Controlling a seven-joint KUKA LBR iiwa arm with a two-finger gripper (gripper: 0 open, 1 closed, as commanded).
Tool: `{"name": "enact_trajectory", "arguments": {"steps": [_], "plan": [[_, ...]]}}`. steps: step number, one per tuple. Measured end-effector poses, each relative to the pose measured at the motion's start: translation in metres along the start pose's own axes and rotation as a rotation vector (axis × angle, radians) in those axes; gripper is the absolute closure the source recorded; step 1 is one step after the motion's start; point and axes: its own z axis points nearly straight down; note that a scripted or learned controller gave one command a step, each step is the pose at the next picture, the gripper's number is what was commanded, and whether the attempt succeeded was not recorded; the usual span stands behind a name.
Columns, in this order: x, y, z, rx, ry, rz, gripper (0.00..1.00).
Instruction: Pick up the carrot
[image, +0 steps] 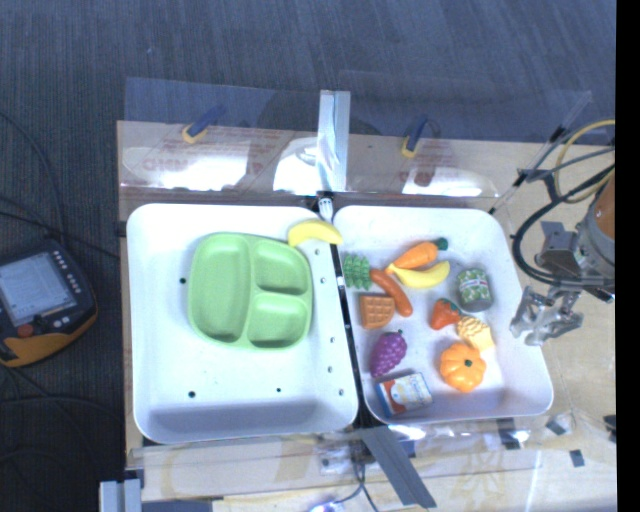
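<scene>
The pincer (543, 318) hangs just outside the right bin (520, 395), holding nothing; I cannot tell how wide it stands. To do this well, it should cross above the pumpkin (462, 367) and descend squarely over the one carrot (418, 254), which lies touching a banana (418, 276) near the far wall. Two bananas, two bins, one green tray (250, 290).

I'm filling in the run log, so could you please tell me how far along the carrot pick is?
Nothing looks done yet: the carrot lies in the right bin, across the top of a banana. In hand: the tool sits at that bin's right rim, well apart from the carrot, with nothing between its fingers. Left: the reach, the grasp and the lift.
</scene>
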Motion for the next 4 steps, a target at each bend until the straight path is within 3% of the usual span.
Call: {"name": "enact_trajectory", "arguments": {"steps": [1,2,3,4], "plan": [[-0.001,-0.001,-0.002,0.005,-0.001,-0.002,0.0],[-0.034,0.027,0.142,0.013,-0.005,0.111,0.0],[-0.058,0.057,0.141,0.022,-0.007,0.163,0.0],[-0.052,0.054,0.141,0.021,-0.009,-0.057,0.0]]}}
